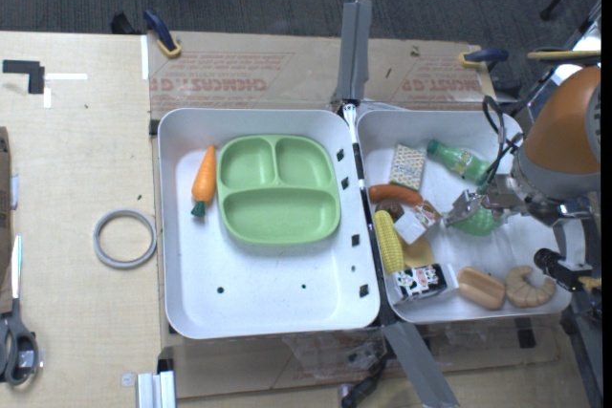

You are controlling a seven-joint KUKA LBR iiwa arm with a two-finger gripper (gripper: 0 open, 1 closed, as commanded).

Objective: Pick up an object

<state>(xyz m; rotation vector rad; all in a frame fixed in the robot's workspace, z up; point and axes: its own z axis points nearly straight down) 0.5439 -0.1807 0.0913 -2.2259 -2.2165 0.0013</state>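
While a small green toy (475, 222) sits mid-right in the right bin (421, 309), seemingly light, smooth and slippery, the end effector (470, 205) hovers at its ten o'clock; finger state unclear. Gripping across its middle seems wisest.

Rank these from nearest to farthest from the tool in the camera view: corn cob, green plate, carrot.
Measured from the tool in the right bin:
1. Corn cob, right bin, by its left wall.
2. Green plate, left bin, centre.
3. Carrot, left of the plate.
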